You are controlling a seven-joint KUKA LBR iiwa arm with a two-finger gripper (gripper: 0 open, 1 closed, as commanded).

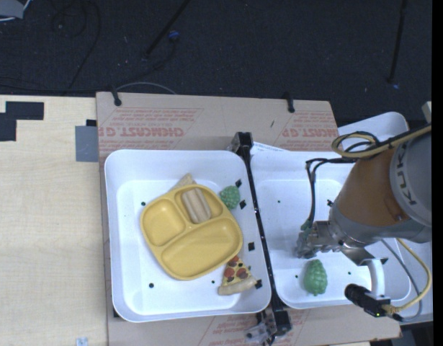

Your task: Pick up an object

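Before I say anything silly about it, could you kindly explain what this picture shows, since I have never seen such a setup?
A single camera fixed above a bench looks down at a slant. The grey and orange machine on the right is a robot arm; its gripper reaches down into the right white bin. Just below the gripper in the picture lies a green bumpy object; nothing can be seen held. The left white bin holds a yellow divided plate with a tan piece of toy food in one compartment, a small green toy by its upper right edge, and a toy pizza slice below it. Its job is to pick something up.
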